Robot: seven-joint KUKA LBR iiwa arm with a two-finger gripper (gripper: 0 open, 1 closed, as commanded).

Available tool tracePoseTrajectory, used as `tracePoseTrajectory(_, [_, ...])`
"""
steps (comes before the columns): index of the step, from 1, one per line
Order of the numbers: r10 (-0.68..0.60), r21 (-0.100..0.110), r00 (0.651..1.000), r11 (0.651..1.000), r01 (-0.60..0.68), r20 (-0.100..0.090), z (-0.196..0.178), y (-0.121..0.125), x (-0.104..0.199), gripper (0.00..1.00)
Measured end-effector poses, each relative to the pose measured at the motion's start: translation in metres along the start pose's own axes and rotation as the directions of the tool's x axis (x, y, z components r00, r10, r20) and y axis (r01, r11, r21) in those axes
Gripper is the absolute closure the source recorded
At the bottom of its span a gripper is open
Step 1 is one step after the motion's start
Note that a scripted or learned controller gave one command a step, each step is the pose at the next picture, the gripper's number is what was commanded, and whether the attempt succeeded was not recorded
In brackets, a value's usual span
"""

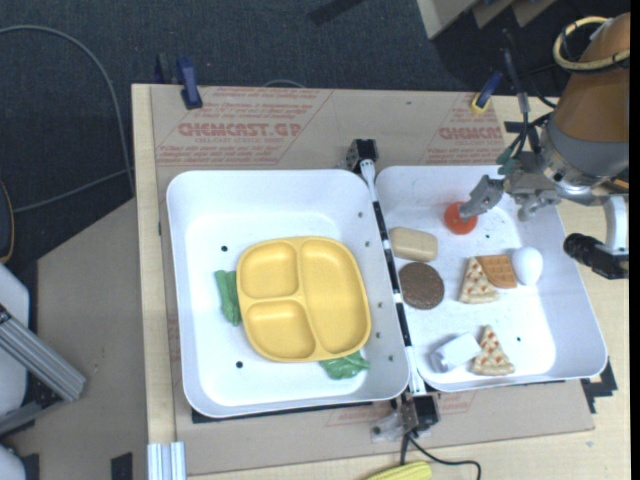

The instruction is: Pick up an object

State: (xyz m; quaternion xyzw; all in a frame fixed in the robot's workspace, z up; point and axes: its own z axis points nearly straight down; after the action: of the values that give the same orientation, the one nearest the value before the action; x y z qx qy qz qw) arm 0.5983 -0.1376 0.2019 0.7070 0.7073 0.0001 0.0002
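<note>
Left bin [190, 298] holds a yellow divided plate [300, 298], with green leaves [228, 296] poking out at its 9 and 5 o'clock. Right bin [570, 308]: my pincer [490, 196] sits at 12 o'clock, touching or just over the red object [461, 219]; can't tell how far it's open, or if it grips anything. Below: tan bun [413, 243], brown patty [421, 286], two pizza slices [480, 280], white egg [527, 264].
</note>
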Motion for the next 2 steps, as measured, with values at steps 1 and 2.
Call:
tracePoseTrajectory(1, [0.0, 0.001, 1.0, 1.0, 0.0, 0.0, 0.091, 0.047, -0.012, 0.0])
tracePoseTrajectory(2, [-0.001, -0.002, 1.0, 1.0, 0.001, 0.0, 0.117, 0.068, 0.016, 0.0])
